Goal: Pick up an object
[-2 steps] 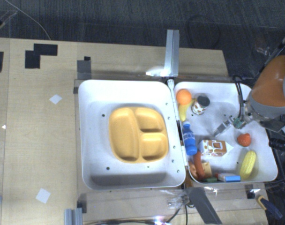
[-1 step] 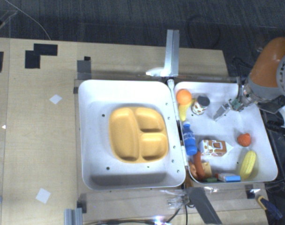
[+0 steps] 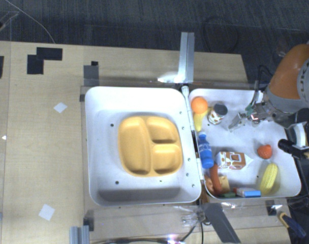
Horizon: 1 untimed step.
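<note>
Gripper [image 3: 239,121] hovers with fingers spread just right of the small round jar [image 3: 216,113], which looks light, hard, slippery, so pinch across its sides.

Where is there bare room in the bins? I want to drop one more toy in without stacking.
Left bin: bare floor rings the yellow tray, widest along the near edge. Right bin: a free patch between the gripper, snack box and red ball. Crowded along its left wall by the blue bottle and in its near left corner.
</note>
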Each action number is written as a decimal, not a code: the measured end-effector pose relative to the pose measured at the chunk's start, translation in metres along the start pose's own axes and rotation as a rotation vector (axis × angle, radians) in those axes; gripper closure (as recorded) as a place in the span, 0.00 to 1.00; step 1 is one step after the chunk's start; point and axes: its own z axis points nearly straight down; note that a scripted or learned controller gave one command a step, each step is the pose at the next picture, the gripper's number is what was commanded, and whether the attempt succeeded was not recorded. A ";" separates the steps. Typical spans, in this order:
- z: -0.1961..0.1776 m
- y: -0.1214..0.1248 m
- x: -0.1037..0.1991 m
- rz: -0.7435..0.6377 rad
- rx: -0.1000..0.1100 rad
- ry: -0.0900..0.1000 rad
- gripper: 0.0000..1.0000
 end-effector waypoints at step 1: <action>-0.034 -0.025 -0.022 0.118 0.000 -0.001 0.00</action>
